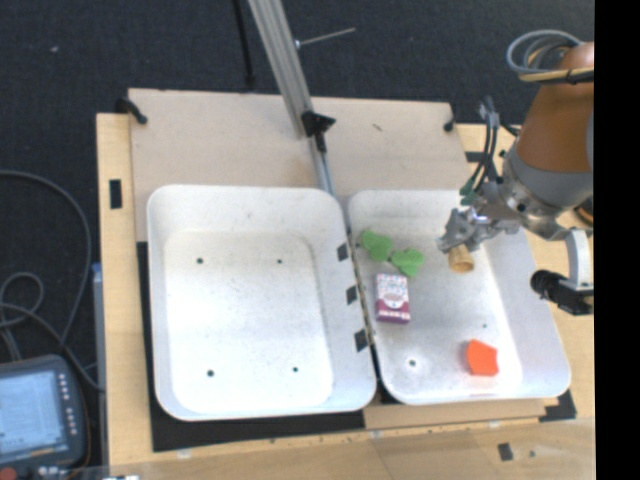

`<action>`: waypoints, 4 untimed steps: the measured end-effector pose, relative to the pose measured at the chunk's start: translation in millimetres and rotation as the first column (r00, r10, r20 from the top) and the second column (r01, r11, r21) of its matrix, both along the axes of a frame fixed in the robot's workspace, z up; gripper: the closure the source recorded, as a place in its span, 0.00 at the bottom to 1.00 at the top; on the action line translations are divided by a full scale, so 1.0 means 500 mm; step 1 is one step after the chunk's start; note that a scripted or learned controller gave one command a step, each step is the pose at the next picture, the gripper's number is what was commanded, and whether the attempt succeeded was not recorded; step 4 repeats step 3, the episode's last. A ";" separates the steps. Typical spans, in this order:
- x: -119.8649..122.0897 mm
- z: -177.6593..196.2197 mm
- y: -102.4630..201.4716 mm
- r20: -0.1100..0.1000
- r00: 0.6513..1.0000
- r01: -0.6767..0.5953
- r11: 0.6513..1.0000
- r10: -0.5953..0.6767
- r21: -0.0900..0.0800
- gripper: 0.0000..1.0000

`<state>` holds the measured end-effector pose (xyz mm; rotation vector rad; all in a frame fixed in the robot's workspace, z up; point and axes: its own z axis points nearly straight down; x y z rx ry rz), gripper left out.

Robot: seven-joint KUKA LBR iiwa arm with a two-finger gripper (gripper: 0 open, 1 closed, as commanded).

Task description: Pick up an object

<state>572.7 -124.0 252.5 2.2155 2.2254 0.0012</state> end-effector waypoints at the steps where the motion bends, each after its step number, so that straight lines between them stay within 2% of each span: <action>1: -0.002 0.019 0.106 0.000 1.000 -0.003 1.000 0.003 0.002 1.00; 2: 0.004 -0.003 0.223 -0.002 1.000 -0.002 1.000 0.002 0.002 1.00; 3: -0.007 0.007 0.344 0.000 1.000 -0.004 1.000 0.004 0.003 1.00; 4: -0.007 0.007 0.344 0.000 1.000 -0.004 1.000 0.004 0.003 1.00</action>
